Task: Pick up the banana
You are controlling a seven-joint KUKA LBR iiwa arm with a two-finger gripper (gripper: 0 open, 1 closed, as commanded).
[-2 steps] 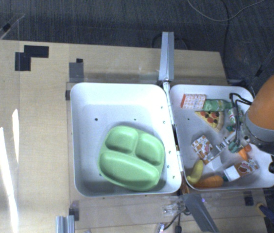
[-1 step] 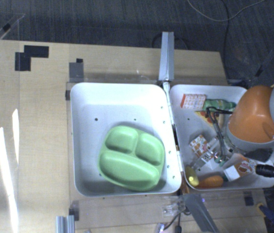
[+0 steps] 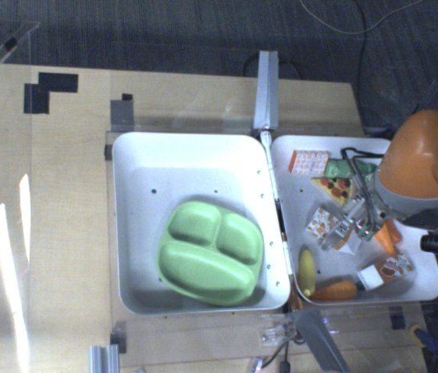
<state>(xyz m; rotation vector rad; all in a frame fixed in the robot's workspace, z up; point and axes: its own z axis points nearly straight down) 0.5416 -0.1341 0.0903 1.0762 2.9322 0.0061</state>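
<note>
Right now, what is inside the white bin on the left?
The left white bin holds one green plastic tray with three compartments, lying tilted. Whatever lies beneath the tray is covered.

Green divided plate (image 3: 211, 252) is lying upside-looking in the left bin (image 3: 133, 208), taking up its lower middle, tilting slightly toward the near right corner. Right bin (image 3: 293, 150) is sitting just beside it, a metal divider post (image 3: 266, 92) standing between them at the far edge. In the right bin: red-and-white card (image 3: 309, 162) is lying at the far left corner, small printed packets (image 3: 325, 222) are lying mid-bin, an orange carrot (image 3: 334, 291) is resting along the near wall, a small box (image 3: 396, 267) is sitting near the near right corner. Black cable (image 3: 359, 22) is looping on the dark floor beyond the wooden surface (image 3: 48, 208). Black tape marks (image 3: 48, 89) are showing far left.
</note>
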